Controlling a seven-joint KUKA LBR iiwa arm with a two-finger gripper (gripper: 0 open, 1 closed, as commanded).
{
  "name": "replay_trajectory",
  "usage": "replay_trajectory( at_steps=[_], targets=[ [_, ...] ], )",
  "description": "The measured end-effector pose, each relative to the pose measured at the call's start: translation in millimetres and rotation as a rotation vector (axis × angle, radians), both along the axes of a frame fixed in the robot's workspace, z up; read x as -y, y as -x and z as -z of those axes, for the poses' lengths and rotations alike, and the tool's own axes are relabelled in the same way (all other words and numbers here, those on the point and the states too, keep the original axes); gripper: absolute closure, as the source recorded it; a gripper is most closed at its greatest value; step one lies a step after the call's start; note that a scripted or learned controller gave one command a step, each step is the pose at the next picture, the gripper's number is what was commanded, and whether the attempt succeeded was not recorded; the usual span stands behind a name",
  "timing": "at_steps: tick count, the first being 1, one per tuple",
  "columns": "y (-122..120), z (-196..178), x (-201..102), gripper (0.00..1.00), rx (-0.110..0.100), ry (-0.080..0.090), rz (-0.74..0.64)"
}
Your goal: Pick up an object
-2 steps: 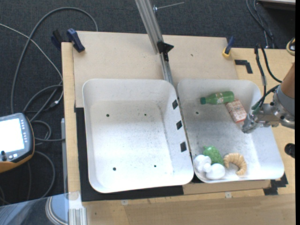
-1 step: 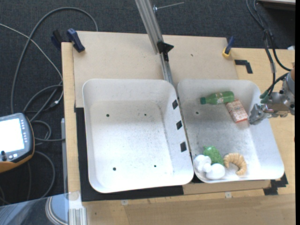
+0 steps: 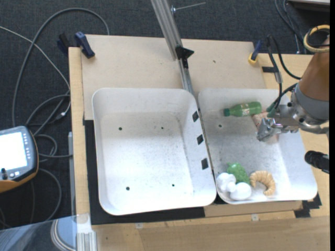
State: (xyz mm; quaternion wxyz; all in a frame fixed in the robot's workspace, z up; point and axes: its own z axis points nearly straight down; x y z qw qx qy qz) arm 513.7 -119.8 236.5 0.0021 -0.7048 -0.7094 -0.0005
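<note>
Gripper [image 3: 266,131] (grip state impossible to tell) hangs just beside the green bottle [image 3: 243,109]; centre over it before descending.

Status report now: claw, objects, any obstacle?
Claw low in right bin, beside green bottle. Croissant, white and green toys at near edge.

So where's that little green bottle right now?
The green bottle lies on its side near the far edge of the right bin, just left of the gripper and apart from the croissant at the near edge.
</note>
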Motion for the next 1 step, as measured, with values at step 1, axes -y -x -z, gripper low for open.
replay_trajectory(
  at_steps=[1],
  targets=[
    [-3.2, 6.7, -46.7, 1.00, 0.000, 0.000, 0.000]
  ],
)
